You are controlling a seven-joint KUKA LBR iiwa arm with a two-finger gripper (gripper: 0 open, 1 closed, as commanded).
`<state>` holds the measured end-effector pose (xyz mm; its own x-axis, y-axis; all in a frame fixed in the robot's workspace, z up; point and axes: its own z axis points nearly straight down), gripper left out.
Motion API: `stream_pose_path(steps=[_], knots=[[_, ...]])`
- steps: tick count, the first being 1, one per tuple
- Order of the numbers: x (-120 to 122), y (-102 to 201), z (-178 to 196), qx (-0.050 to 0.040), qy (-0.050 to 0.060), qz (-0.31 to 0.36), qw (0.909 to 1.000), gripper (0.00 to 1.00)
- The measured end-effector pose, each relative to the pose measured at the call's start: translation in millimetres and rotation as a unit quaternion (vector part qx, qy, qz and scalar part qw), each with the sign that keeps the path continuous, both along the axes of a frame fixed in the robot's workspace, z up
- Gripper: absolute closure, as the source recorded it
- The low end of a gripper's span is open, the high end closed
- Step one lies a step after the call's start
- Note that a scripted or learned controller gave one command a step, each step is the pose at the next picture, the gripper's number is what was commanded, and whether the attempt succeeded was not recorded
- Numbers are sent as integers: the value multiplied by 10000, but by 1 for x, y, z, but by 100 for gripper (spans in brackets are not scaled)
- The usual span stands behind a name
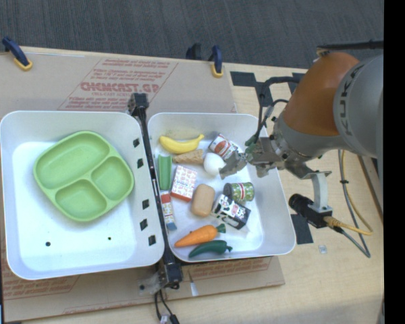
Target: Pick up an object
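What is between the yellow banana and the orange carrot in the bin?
In the camera view, between the banana and the carrot lie a red-and-white checked packet and a tan bread roll.

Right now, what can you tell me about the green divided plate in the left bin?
The green divided plate is pale lime green, looks like matte plastic or silicone, with rounded corners and raised ridges splitting it into three compartments: one long one on the far side and two smaller ones nearer the camera. It lies flat and right side up on the floor of the left bin, turned at a slant to the bin's walls, toward the far half. Nothing lies in it, and nothing but the bin floor touches it.
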<state>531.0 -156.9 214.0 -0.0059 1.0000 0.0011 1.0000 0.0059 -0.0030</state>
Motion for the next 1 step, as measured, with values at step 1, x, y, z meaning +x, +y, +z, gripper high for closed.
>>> stream_pose_path(steps=[1], knots=[[-54,-28,-121,-3,-12,6,10000,0]])
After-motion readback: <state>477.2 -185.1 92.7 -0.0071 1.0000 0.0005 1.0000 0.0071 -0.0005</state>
